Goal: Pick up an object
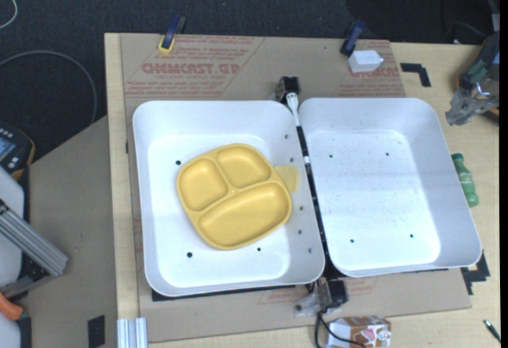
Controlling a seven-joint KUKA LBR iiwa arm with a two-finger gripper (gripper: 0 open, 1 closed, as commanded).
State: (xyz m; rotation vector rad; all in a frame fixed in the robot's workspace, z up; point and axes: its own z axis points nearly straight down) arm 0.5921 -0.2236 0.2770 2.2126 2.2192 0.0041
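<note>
The yellow divided plate [232, 195] lies flat in the left bin [151, 132], face up, its three compartments showing. It sits slightly below the bin's centre, its larger compartment toward 5 o'clock and the two smaller ones toward 11 and 1 o'clock. A small pale yellow piece [287, 177] protrudes from under or beside the plate's edge at 3 o'clock; whether it is part of the plate or a separate item cannot be told. The plate rests clear of the bin walls on all sides, which in the inspector's judgement leaves room for an approach from above, though its low, broad form offers only the rim and the dividers as places to grip.

The right bin [444, 140] adjoins the left one at 3 o'clock. A green object [464, 178] lies outside it on the bench, just beside its right wall.

The gripper [470, 104] stands at the far right of the view, at roughly 2 o'clock from the plate and well apart from it, above the bench beyond the right bin's corner. It touches no bin and nothing is seen in it. How far it is opened cannot be told.
</note>
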